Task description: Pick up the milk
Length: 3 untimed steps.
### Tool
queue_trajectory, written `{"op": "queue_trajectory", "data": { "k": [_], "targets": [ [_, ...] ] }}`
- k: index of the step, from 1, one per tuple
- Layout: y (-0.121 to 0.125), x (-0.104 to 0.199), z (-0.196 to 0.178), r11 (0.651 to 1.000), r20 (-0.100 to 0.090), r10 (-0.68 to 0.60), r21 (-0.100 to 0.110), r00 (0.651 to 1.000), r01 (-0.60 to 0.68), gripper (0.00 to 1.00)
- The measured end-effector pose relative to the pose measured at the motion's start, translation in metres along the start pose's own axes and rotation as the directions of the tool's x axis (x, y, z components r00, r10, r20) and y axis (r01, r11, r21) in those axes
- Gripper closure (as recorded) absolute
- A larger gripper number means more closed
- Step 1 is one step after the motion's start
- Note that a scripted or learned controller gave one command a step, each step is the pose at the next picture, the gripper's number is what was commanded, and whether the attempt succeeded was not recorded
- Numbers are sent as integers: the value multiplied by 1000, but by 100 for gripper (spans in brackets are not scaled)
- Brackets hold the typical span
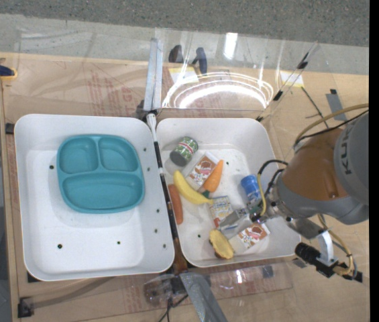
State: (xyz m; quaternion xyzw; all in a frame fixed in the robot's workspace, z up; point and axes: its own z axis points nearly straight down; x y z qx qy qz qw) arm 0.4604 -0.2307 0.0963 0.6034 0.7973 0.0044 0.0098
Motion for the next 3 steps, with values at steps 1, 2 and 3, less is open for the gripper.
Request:
{"op": "queue_trajectory", "data": {
  "k": [1, 2, 3],
  "targets": [
    [1, 9, 0, 1000, 6, -25, 2, 1000, 25, 0],
    [-3, 11, -5, 994, -6, -107, 13, 994, 107, 0],
    [-1, 5, 0, 980, -8, -201, 5, 980, 201, 0]
  ]
}}
